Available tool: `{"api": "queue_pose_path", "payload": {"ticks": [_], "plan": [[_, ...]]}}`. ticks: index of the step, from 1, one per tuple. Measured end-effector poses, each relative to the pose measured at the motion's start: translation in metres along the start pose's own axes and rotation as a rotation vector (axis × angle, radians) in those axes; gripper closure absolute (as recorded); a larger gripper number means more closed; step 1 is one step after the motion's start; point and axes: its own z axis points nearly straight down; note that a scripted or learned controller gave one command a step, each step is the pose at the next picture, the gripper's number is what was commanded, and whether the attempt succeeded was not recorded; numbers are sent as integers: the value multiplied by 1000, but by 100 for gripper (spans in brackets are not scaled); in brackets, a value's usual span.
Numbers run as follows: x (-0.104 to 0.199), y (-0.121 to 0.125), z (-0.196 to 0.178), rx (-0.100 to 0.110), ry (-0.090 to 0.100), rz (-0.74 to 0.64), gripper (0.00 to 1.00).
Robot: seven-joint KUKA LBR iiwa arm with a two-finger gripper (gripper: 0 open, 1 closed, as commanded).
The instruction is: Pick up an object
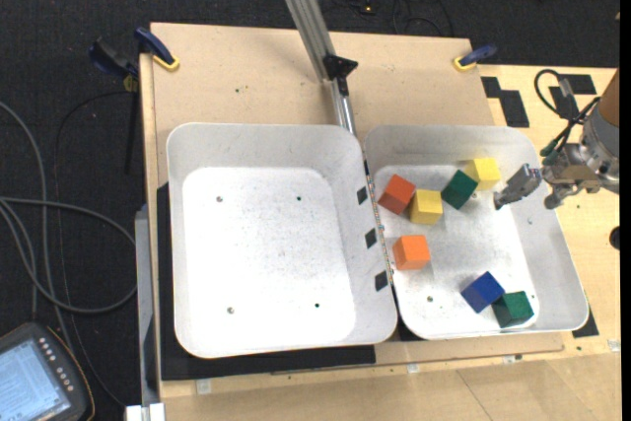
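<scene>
The hand (pixel 537 184) is seen over the right bin (pixel 552 242), near a yellow cube (pixel 485 171). Its fingers are spread apart and nothing is held between them.

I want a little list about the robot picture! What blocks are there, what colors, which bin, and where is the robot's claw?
bins: two white bins side by side, left bin and right bin
blocks: seven, all in the right bin
orange blocks: two
yellow blocks: two
green blocks: two
blue block: one, touching the lower green one
gripper: above the right bin's right side, near the upper yellow block
held: nothing seen between the fingers
</scene>
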Motion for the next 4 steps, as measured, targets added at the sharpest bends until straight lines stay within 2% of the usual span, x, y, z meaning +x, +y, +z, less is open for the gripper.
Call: {"api": "queue_pose_path", "payload": {"ticks": [1, 2, 3, 4], "plan": [[4, -3, 64, 2, 1, 1, 0], [2, -7, 108, 0, 0, 2, 0], [1, -5, 95, -7, -2, 2, 100], [-1, -12, 36, -12, -4, 1, 100]]}}
